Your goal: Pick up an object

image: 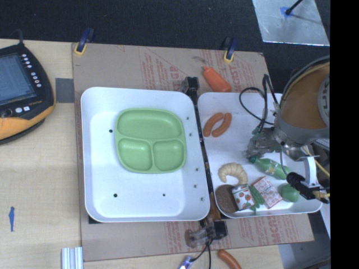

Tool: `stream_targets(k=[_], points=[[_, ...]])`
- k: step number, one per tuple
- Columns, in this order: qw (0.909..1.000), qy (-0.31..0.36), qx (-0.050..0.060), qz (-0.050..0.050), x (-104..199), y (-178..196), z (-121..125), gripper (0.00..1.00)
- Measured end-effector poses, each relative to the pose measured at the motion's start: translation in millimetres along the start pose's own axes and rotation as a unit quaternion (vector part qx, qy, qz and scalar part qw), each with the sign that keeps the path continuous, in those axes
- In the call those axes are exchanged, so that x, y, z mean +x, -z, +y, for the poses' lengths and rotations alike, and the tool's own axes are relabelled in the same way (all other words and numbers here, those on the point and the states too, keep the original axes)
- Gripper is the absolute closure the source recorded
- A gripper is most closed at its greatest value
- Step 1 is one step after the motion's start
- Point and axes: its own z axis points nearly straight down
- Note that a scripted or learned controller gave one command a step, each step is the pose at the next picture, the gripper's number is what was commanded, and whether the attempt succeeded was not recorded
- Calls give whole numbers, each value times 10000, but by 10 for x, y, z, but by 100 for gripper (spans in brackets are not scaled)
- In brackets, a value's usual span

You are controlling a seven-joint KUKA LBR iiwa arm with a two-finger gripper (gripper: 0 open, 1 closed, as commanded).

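White left bin (95, 150) just has a green divided plate (150, 139) with loads of free floor around it. Right bin (235, 102) is crowded: sausages (217, 124), croissant (233, 172), small carton (242, 198), green bottle (271, 166). Arm's bent low over its right edge, gripper (259, 148) by the bottle; grip unclear.

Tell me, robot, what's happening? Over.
Gripper low in right white bin, beside green plastic bottle. Pale toy croissant and orange toy sausages nearby.
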Motion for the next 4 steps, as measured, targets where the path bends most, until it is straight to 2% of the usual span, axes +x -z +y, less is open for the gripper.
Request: stream_targets(k=[1, 2, 3, 4], points=[[10000, 0, -1, 0, 0, 0, 0, 0], [10000, -15, -1, 14, 223, -118, 0, 0], [10000, -28, -11, 16, -404, -114, 784, 0], [10000, -37, -11, 21, -79, 667, 120, 0]])
